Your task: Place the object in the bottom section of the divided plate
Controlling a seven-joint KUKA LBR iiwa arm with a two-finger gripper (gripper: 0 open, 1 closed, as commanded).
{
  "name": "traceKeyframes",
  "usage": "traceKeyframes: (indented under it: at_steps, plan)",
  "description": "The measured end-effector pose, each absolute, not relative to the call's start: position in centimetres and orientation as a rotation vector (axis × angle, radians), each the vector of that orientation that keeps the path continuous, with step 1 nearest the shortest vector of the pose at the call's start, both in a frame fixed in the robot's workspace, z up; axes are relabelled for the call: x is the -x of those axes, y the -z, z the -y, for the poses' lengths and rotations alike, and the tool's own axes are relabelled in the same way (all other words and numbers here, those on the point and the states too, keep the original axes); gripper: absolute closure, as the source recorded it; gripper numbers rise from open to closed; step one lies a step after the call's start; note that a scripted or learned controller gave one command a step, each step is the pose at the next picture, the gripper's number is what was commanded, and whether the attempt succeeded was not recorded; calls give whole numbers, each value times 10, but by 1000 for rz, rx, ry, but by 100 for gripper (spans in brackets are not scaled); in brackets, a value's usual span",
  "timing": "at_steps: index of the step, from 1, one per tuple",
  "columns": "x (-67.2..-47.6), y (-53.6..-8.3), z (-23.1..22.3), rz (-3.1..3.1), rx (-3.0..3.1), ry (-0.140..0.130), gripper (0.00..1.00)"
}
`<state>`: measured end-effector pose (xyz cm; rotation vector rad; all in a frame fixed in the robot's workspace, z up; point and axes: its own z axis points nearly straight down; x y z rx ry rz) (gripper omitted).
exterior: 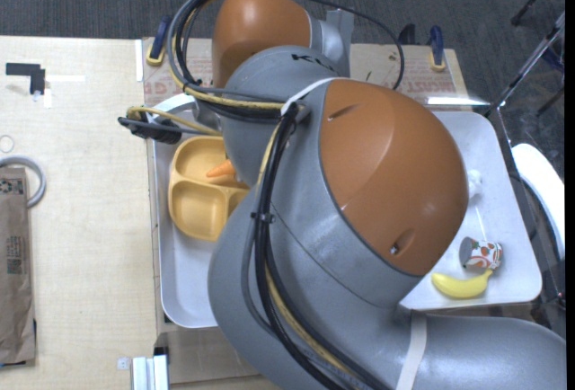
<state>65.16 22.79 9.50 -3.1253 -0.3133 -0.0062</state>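
The big arm [359, 226], smooth grey with rounded orange caps, covers much of both white bins. In the left bin [180, 289] lies a yellow divided plate [199, 195] with soft rounded sections; a small orange carrot-like object [219, 170] rests in its upper section. A glossy banana [461, 284] lies in the right bin [503, 199].

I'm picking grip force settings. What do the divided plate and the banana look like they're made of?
Plate: likely moulded plastic, matte yellow-orange, with thick rounded rims and an even colour. Banana: probably a plastic toy, smooth and slightly glossy, uniform yellow with no blemishes; real fruit can't be ruled out.
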Motion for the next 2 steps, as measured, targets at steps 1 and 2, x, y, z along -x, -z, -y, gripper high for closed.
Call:
traceKeyframes:
  at_steps: [1, 2]
  plan:
    - [-655, -95, -229, 316, 3125, 5, 100]
    - [-655, -95, -228, 312, 3125, 6, 100]
